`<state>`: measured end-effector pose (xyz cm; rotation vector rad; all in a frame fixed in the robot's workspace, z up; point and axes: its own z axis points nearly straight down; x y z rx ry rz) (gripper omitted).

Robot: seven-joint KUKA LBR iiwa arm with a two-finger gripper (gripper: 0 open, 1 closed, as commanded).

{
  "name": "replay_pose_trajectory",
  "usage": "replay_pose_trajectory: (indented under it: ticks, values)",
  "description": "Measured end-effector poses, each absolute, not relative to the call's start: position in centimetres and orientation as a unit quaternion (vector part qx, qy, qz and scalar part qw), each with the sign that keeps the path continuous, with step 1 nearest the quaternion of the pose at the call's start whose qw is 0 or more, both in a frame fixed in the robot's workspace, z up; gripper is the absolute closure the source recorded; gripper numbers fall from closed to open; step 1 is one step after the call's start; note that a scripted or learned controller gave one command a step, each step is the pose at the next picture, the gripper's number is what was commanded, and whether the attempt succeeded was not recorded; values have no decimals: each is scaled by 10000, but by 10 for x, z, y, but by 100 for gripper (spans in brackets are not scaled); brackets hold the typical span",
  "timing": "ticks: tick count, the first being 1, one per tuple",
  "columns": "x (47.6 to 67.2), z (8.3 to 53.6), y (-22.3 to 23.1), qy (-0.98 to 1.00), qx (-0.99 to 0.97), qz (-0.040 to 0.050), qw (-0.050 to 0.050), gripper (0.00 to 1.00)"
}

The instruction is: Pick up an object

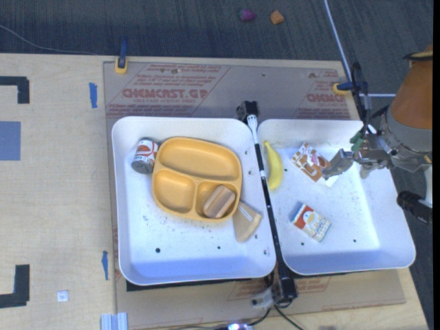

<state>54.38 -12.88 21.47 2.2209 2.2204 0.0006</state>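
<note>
Two shallow white bins sit side by side on the counter (55, 205), and the arm (412, 108) reaches in from the right over the right bin (385, 253). The gripper (338, 163) hangs above that bin's upper middle, its dark tip pointing left toward a small red-and-white packet (308, 161) and nearly meeting the packet's right edge; whether it touches cannot be told. The jaws are too small and shadowed here to tell whether they stand open or closed, and nothing can be made out between them. A yellow banana (273, 168) lies along the right bin's left wall, just left of that packet. Lower in the same bin, well apart from the gripper, lies a second small packet (310, 221), white with red and blue print, tilted on the bin floor. The left bin (130, 246) holds a yellow divided plate (192, 174) with three compartments (the lower right one carries a tan block (218, 201)). A crushed red-and-white can (144, 155) rests against the plate's upper left rim, and a pale tan cup-like piece (246, 223) lies on its side just beside the plate's lower right edge.
</note>
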Motion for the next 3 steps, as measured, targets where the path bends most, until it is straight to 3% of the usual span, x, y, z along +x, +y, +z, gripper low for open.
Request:
replay_pose_trajectory:
  ticks: [1, 2, 3]
  values:
    - [488, 97, -137, 7069, 7073, 21, 29, 0]
    - [484, 90, -99, 7060, 7082, 30, 84, 0]
    - [486, 101, -101, 7052, 7089, 43, 140, 100]
